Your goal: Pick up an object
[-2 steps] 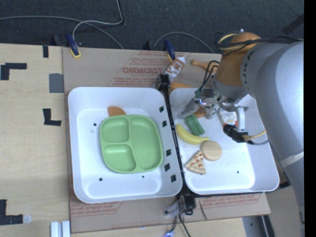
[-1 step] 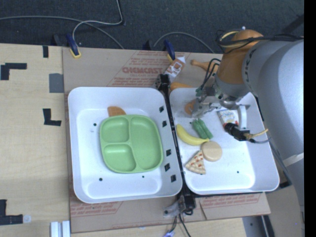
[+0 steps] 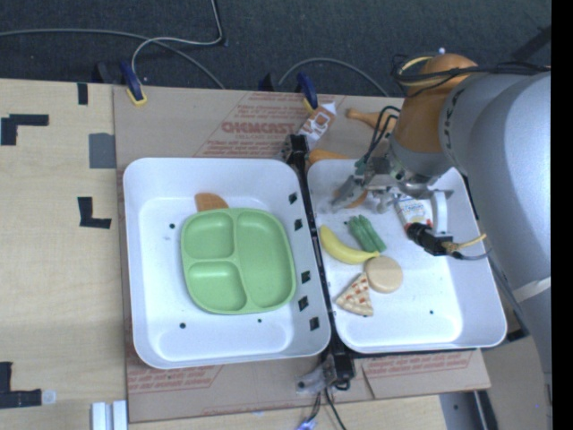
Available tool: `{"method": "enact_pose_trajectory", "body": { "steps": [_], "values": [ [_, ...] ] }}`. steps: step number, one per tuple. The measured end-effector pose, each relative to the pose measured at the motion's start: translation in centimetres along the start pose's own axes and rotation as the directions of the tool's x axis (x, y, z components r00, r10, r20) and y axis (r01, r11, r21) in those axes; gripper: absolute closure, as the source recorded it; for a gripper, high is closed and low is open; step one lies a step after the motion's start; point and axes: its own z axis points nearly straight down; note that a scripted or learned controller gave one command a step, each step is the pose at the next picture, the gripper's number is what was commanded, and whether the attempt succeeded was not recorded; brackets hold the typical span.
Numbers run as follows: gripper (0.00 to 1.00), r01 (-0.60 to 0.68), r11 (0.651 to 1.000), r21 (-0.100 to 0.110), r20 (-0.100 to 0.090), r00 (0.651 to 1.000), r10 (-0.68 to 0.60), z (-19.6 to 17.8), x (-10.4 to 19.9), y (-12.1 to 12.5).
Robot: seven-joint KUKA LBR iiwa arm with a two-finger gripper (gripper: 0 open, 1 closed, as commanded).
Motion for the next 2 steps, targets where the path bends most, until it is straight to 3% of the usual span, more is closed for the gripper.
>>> {"method": "enact_pose_trajectory", "body": {
  "steps": [1, 2],
  "values": [
    [0.00, 0.001, 1.000, -0.002, -0.001, 1.000, -0.001, 1.0, -0.6, -3.1],
    [0.00, 0.002, 1.000, -0.001, -0.002, 1.000, -0.002, 1.0, 1.0, -0.2]
  ]
}}
